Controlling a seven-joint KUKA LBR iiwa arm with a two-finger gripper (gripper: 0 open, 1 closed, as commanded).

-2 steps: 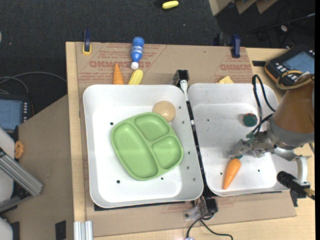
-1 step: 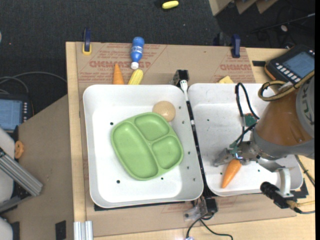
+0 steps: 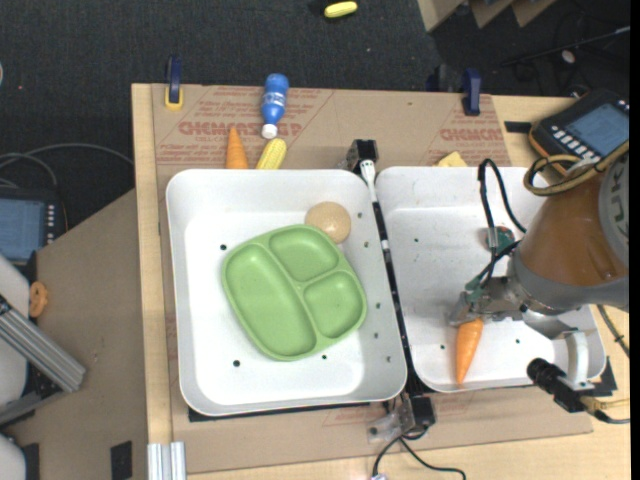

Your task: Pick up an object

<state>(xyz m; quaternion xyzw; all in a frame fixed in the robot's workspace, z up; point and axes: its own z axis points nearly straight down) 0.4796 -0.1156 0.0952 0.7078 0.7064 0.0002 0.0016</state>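
Note:
An orange toy carrot (image 3: pixel 466 349) lies in the right bin (image 3: pixel 430 218), near its front edge, with its thick end pointing toward the back. My gripper (image 3: pixel 479 306) is low over the bin, right at the carrot's thick end and apparently touching it. The grey arm with its orange band (image 3: pixel 570 238) covers the right part of this bin. In the left bin (image 3: pixel 200 268) a green divided plate (image 3: pixel 292 290) rests at a slant. A round tan ball (image 3: pixel 329 220) sits at the plate's far corner.
Behind the left bin on the bench lie a blue-and-white bottle (image 3: pixel 273 103), a small orange carrot (image 3: pixel 235 150) and a yellow corn piece (image 3: pixel 271 153). A yellow item (image 3: pixel 452 160) peeks out behind the right bin. A handheld pendant (image 3: pixel 590 133) sits at the far right.

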